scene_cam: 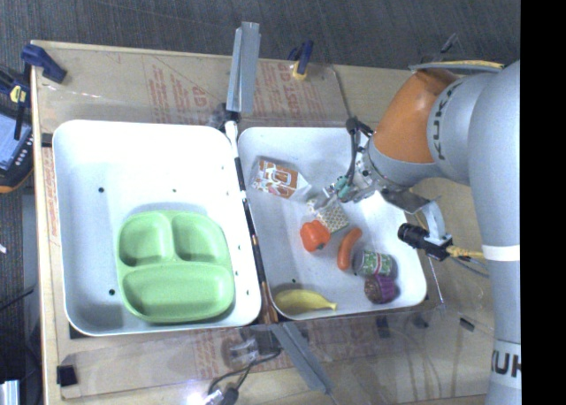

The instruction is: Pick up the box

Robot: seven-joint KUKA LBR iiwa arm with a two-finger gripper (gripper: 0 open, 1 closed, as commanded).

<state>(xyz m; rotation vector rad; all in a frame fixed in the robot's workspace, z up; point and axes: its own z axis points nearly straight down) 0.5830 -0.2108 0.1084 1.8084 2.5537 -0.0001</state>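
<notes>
My arm (460, 120) fills the frame's right, my claw (340, 193) low over the right bin (265, 142); whether it grips anything, I cannot tell. The box (276, 179) lies just left, ungrasped. Next, I'd judge: shift left, descend.

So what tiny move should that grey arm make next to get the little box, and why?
Probably a short shift toward the left wall of the right white bin. The gripper sits over the middle of that bin, close above the orange round toy, while the small orange-and-white printed box lies apart, up and to the left of it. It needs to be centred over the box before lowering.
</notes>
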